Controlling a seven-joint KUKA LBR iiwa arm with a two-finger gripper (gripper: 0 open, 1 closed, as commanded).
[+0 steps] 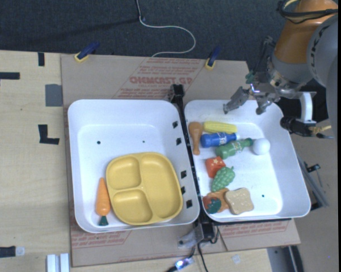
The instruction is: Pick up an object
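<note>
Standing over the table [28, 152], an onlooker logs two shallow white bins side by side on a cardboard sheet [159, 78].

Left bin [82, 118]: one yellow divided plate [143, 187] with three compartments, lying toward the bin's 5 o'clock area. One orange toy carrot [102, 200] just beside the plate at its 9 o'clock, green tip pointing toward 6 o'clock.

Right bin [283, 174]: a cluster of toy foods.
- Yellow corn cob [220, 127], lying crosswise toward the bin's 12 o'clock side.
- Blue bottle [218, 139], touching the corn at its 6 o'clock.
- Green bottle [234, 148], tilted, just beside the blue one.
- White ball [262, 147], at 3 o'clock of the green bottle, touching or nearly touching its cap.
- Tan drumstick-like piece [195, 136], along the bin's 9 o'clock wall.
- Red piece [214, 165], near the bin's middle.
- Green bumpy piece [223, 178], touching the red one at its 5 o'clock.
- Bread slice [239, 200], near the 6 o'clock wall.
- Orange and teal piece [211, 203], just beside the bread at its 9 o'clock; its kind is unclear.

End effector [245, 105]: above the right bin's 12 o'clock rim, fingers spread apart and grasping nothing, well clear of the toys below. The arm [300, 33], grey with an orange band, enters from 3 o'clock.

Other: a white cable [170, 30] loops across the dark floor at 12 o'clock. Blue clamps [86, 51] grip the far cardboard edge.
</note>
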